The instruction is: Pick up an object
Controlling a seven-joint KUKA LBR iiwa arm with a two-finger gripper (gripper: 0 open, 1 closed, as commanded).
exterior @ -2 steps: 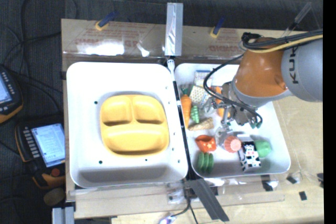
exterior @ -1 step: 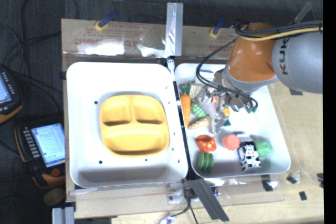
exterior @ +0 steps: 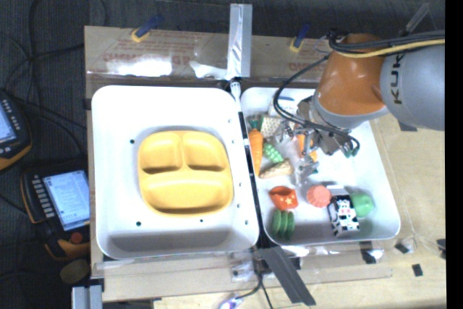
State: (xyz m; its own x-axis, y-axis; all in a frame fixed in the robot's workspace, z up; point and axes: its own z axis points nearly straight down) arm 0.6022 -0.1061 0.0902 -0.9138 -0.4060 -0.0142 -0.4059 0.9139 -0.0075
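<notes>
Left bin [exterior: 108, 155] held only a yellow divided tray [exterior: 185, 171]; every loose item sat in the right bin [exterior: 383, 206]. The carrot [exterior: 255, 150] lay along that bin's left wall, long axis running near-to-far, thick end far and tip toward the near edge, left of the jaws [exterior: 307, 155], which hung over the bin's middle with a green-and-cream piece [exterior: 273, 159] between. Whether the jaws were spread or pressed together couldn't be told; nothing seen pinched.
</notes>
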